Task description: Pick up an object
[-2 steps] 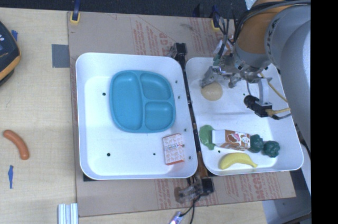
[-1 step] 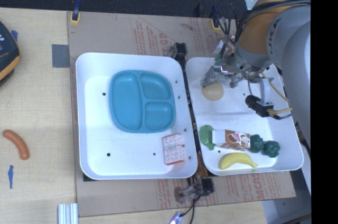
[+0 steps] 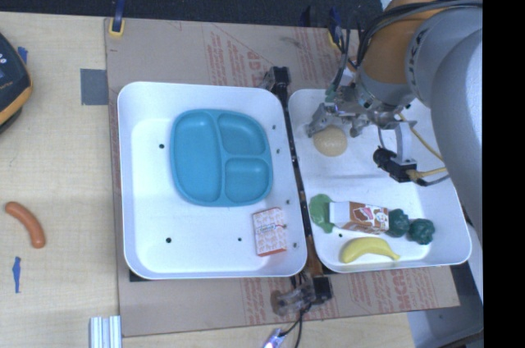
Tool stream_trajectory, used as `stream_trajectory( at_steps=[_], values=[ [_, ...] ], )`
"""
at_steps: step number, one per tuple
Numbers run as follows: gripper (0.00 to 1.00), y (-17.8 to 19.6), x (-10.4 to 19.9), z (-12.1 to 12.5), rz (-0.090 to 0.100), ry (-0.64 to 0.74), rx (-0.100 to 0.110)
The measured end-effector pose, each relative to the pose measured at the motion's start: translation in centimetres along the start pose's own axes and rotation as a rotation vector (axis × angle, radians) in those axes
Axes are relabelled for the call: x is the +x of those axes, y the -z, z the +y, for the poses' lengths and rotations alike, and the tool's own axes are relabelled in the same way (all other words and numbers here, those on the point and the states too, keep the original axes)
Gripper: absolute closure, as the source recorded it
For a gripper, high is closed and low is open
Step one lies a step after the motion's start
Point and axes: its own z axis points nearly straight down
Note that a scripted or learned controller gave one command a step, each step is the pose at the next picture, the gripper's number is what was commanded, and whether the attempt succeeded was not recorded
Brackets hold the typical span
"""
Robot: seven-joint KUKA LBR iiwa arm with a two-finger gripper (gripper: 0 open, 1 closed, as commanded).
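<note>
We see a light wood table (image 3: 57, 174) with a brown cardboard sheet (image 3: 197, 51) on it, and two white bins sit side by side on the cardboard. The left bin (image 3: 135, 174) holds a blue plate with three sections (image 3: 220, 156) and a small red and white packet (image 3: 270, 231) near its front right corner.

The right bin (image 3: 443, 252) holds a round tan ball (image 3: 331, 143) near the back. Along its front we see a green toy (image 3: 319, 211), a long snack packet (image 3: 361, 216), a dark green broccoli (image 3: 415, 228) and a yellow banana (image 3: 367, 250).

The big grey arm (image 3: 447, 67) reaches in from the right, with an orange band above the wrist. Its claw (image 3: 338, 123) hangs right over the tan ball, very close to it. We cannot tell how wide the claw is, or if it has hold of the ball.

A toy sausage (image 3: 26, 223) lies on the table far to the left.
</note>
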Motion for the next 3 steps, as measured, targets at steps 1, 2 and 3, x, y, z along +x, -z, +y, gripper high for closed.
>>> stream_trajectory(
  at_steps=[1, 2, 3],
  values=[
    [0.0, 0.02, -0.94, 0.02, -0.001, -0.003, -0.003],
    [0.0, 0.03, -1.06, 0.03, -0.001, -0.003, -0.003],
    [0.0, 0.02, -0.86, 0.01, 0.0, -0.002, -0.002]
  ],
)
